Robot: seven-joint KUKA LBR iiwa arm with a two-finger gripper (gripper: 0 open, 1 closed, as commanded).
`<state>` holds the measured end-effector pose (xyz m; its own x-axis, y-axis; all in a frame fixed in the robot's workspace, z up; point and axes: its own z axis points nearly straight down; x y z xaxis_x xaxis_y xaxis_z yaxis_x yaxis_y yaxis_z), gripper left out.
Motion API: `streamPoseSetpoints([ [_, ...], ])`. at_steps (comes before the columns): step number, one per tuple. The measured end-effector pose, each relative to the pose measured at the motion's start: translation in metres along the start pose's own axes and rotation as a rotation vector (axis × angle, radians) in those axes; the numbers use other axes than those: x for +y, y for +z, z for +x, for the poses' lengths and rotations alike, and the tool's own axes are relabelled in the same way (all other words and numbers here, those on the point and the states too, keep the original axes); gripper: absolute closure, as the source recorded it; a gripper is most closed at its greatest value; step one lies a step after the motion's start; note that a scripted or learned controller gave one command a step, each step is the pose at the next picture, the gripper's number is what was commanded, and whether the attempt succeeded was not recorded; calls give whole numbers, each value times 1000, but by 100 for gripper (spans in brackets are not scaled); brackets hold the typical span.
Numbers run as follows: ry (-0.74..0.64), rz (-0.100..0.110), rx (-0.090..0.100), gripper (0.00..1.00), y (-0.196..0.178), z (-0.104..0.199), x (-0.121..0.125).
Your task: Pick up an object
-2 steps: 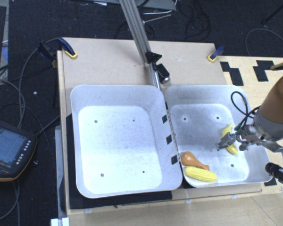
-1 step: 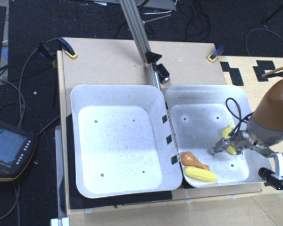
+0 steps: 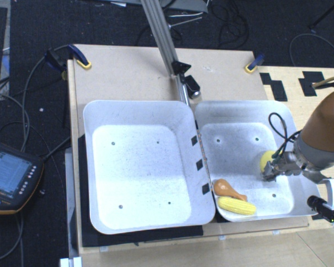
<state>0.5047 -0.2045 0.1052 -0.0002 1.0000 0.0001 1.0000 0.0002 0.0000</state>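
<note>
Wooden bench (image 3: 133, 71) is carrying two white bins w/ black floor around it. Near edge of right bin (image 3: 242, 115): yellow corn cob (image 3: 237, 206) is lying by the front-left corner, orange drumstick-like toy (image 3: 227, 188) touching just behind it. Farther back, at right wall, my gripper (image 3: 270, 170) is sitting against a yellow object (image 3: 266, 160); can't tell its grip state. Left bin (image 3: 94, 149) is sitting alongside.

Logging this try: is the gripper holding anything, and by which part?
Cannot be told: the gripper sits against a round yellow object in the right white bin, fingertips obscured.
</note>
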Motion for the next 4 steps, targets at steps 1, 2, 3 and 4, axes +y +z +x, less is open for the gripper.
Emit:
streamPoseSetpoints([
  [1,0,-3,-1,100,-61,2,3],
  [2,0,-2,-1,100,-112,2,3],
  [3,-4,0,0,100,-105,58,16],
  [4,-4,-1,1,100,-117,104,24],
])
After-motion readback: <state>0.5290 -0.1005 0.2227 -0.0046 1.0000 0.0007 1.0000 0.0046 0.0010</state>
